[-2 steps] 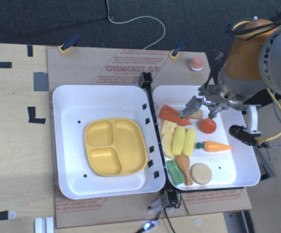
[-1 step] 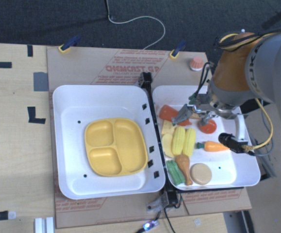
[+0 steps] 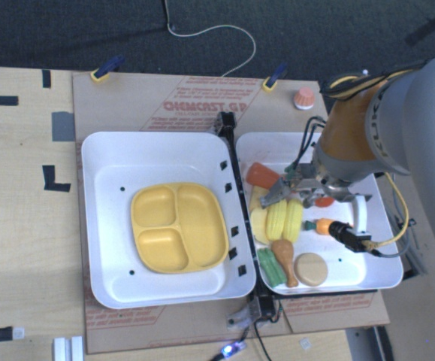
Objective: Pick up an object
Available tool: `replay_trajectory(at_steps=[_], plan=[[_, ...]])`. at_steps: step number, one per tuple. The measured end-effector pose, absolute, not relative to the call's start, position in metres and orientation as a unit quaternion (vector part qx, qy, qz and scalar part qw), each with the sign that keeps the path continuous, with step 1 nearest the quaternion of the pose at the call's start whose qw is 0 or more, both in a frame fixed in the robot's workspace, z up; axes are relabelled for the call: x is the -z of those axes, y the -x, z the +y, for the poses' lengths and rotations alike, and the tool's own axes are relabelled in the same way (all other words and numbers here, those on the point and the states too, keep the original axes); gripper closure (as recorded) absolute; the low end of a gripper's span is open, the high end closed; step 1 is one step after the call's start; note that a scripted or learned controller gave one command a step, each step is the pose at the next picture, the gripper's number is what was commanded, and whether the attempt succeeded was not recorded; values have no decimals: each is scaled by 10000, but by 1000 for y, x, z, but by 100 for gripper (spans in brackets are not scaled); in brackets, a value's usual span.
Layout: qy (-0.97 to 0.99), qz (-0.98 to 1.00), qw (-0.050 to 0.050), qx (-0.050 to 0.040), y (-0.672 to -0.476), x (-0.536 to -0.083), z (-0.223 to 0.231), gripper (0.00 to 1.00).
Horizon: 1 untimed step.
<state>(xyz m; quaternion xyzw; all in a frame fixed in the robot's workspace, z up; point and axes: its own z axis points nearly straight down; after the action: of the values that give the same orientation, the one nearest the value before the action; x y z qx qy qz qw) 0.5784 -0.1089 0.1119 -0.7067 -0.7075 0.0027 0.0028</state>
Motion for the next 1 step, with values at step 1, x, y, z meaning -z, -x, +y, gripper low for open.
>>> replay_trajectory(at_steps=[1], plan=[[7064,-7078,6,-11,-578,-83,-108,0]])
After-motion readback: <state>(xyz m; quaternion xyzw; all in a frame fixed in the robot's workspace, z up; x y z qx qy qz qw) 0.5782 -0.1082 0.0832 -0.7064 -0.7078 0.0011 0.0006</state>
